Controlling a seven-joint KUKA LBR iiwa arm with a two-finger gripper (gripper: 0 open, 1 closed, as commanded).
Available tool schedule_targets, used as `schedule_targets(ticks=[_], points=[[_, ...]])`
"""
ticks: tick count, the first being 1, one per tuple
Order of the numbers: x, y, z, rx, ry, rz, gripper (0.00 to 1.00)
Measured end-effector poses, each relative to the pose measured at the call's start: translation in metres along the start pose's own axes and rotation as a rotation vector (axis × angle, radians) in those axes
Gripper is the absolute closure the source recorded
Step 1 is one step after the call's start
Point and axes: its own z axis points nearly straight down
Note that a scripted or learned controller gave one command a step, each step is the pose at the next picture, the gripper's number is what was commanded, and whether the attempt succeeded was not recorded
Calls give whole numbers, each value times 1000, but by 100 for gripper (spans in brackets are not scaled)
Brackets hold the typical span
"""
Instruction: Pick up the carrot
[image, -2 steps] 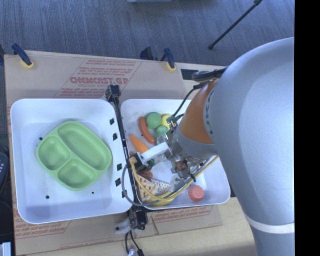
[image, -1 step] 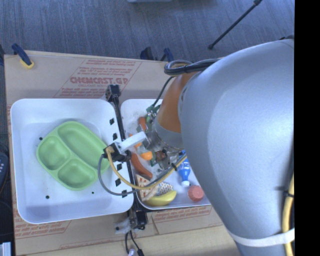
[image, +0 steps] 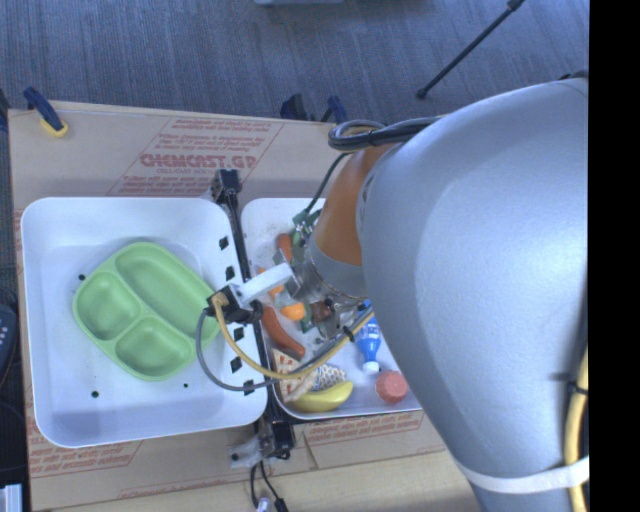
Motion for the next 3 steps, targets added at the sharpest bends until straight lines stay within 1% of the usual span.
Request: schedule_targets(ticks=[1,2,3], points=[[0,0,0,0,0,0,0],[28,57,0,-1,0,16,0],[-23,-19,0,0,-3,8,0]])
